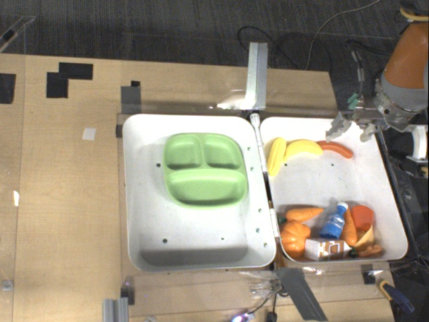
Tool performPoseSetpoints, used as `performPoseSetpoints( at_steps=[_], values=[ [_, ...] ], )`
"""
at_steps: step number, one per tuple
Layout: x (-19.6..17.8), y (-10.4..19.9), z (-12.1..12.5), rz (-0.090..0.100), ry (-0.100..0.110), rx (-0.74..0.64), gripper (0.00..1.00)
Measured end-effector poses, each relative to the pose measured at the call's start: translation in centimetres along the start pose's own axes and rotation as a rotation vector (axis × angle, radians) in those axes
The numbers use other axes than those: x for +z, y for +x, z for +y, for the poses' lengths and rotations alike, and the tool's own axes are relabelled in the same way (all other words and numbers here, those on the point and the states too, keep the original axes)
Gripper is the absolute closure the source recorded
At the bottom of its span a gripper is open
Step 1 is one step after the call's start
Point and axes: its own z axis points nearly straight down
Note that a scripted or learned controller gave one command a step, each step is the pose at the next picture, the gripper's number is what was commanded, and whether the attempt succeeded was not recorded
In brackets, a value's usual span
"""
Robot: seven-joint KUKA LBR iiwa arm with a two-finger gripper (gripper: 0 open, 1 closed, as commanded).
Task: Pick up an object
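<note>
Wooden bench (60, 200); end effector (351, 126) spread open, holding nothing, above sausage (335, 150).

Green tray (204, 168), yellow banana (303, 148)

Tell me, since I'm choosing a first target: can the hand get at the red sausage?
Probably yes. The hand hovers near the red sausage, which lies apart on bare bin floor, only the banana touching one end.

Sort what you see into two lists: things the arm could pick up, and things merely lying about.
Belongs to the job: gripper, banana, corn cob, red sausage, blue bottle, carrot.

Lying about: green divided tray, cables.
</note>
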Motion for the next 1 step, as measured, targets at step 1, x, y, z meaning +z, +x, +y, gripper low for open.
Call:
performPoseSetpoints(
  at_steps=[1],
  values=[
    [8.77, 1.28, 3.34, -0.008, -0.023, -0.177, 0.0]
  ],
)
